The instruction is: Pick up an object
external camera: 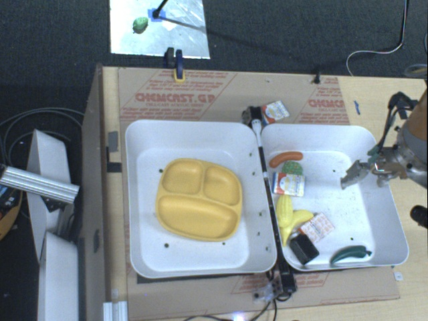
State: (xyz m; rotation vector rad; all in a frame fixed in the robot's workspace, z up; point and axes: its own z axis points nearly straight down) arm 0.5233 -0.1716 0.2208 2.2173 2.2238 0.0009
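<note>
My tool (pixel 353 175) hangs over the right bin (pixel 384 209), and I cannot tell its grip. The hot dog (pixel 286 158), banana (pixel 286 212) and green pepper (pixel 350 253) lie apart from it.

Red lettering reading "CHEMCAST GP" runs across the brown protective sheet (pixel 175 97) covering the table, above the left bin; a partial repeat of the print appears at upper right. Print on the small packets is too small to read.
</note>
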